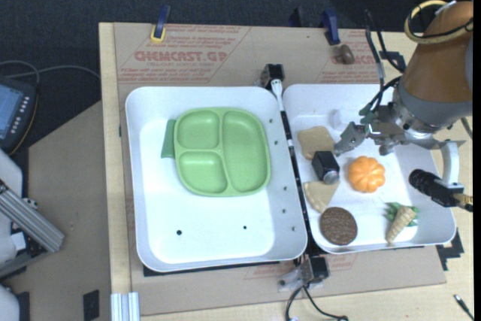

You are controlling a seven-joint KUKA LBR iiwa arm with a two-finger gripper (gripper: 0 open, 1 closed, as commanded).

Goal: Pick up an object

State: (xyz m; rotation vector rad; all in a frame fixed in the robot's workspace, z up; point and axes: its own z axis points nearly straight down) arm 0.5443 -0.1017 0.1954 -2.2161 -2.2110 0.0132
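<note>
A small orange pumpkin (366,174) lies in the right bin (436,237), with a black block (325,165) to its left, tan pieces (316,141) beyond it, a brown round cookie (338,225) nearer and a corn cob (400,219) at the near right. The claw (361,135) hovers just beyond the pumpkin, fingers spread and gripping nothing. A green divided plate (222,151) sits in the left bin (150,222) on the tabletop (120,71)

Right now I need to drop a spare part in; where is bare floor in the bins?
Left white bin: bare along its front, below the green divided plate. Right white bin: crowded around the orange pumpkin, brown round disc and black block.
</note>
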